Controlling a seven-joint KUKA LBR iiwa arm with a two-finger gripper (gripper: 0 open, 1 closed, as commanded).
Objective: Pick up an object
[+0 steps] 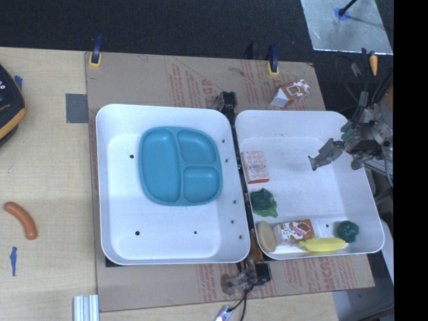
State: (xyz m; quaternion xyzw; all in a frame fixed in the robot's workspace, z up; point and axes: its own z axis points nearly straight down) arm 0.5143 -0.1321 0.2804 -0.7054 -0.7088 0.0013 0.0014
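The right bin (pixel 361 186) holds several small items. A pinkish-white packet (pixel 255 166) lies by its left wall, with a green leafy toy (pixel 263 202) just below it. Along the front wall sit a tan round piece (pixel 266 237), a red-and-white carton (pixel 295 231), a yellow banana (pixel 324 245) and a dark green lump (pixel 347 230). My gripper (pixel 323 156) hangs over the right half of this bin, reaching in from the right edge, well above and to the right of the packet. Nothing shows in its grasp.
The left bin (pixel 114 199) holds a blue divided plate (pixel 180 164). A small carton (pixel 291 93) lies on the cardboard behind the right bin. A sausage (pixel 21 220) rests on the bench at far left, near a yellow-black device (pixel 8 109).
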